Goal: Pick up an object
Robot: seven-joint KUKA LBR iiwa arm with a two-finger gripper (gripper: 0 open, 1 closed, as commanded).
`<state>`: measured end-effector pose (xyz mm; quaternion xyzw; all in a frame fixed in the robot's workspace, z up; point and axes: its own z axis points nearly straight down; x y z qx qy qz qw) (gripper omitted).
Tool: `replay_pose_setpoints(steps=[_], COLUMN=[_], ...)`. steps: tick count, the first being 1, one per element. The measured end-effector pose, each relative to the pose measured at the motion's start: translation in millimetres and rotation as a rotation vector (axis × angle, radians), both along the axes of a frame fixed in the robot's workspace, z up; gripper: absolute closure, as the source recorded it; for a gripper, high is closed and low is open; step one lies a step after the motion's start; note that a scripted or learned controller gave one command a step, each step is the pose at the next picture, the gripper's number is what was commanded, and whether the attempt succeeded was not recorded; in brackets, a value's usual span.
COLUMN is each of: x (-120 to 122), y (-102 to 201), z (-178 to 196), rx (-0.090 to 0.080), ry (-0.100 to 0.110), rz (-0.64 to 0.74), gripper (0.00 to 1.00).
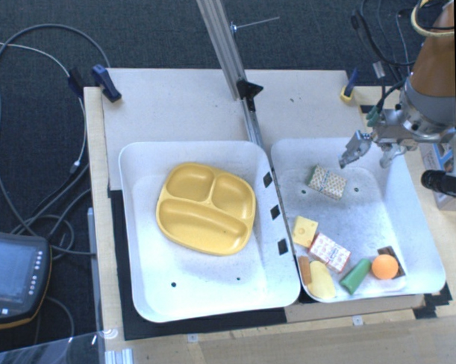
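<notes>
Just below end effector (370, 152): patterned block (327, 182)

My gripper (370, 150) looks like dull grey metal. Both bins (140, 218) seem smooth white plastic, speckled matt on their floors. The yellow tray (206, 208) is glossy plastic. The orange ball (385, 266) looks smooth, and the patterned box (327, 182) looks like printed card

I see my gripper (370, 154) hovering with fingers spread over the right bin (408, 208), above a checkered block (327, 182), while the left bin (140, 218) holds a yellow tray (206, 208).
</notes>
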<state>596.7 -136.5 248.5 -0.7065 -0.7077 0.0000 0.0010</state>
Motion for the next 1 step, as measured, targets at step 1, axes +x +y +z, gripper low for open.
replay_pose_setpoints(steps=[1], x=[0.1], y=[0.0], z=[0.0], rx=[0.000], ry=[0.000], rz=[0.000], gripper=[0.00])
